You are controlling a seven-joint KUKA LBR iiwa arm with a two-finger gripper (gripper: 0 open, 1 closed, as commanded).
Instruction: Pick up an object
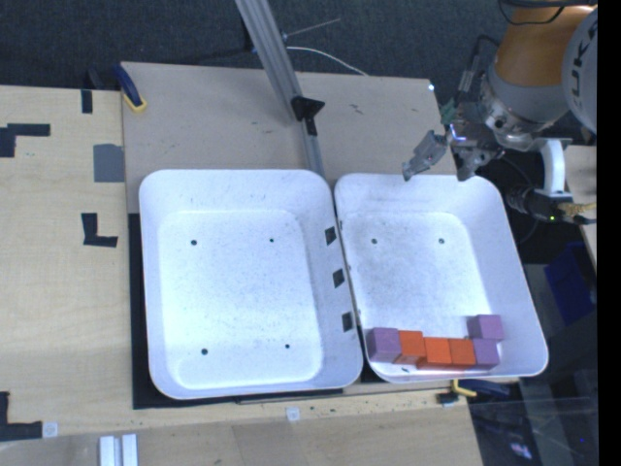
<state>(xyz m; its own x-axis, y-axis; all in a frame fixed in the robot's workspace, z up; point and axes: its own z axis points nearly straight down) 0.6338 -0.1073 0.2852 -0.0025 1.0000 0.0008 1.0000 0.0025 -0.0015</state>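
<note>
Arm (543, 47): cut off by the top and right edges; only the orange band and wrist section visible.

Gripper (441, 158): small, dark against the background; finger spacing too small to tell.

Blocks (437, 346): purple and orange pieces packed touching along the right bin's (514, 260) near wall; exact count and boundaries between pieces unclear.

Metal rail (277, 61): upper end cut by the top edge.

Worktop (58, 289): runs off the left and bottom edges.

Yellow-and-blue item (475, 389): below the right bin, partly hidden beneath its rim; identity unclear.
</note>
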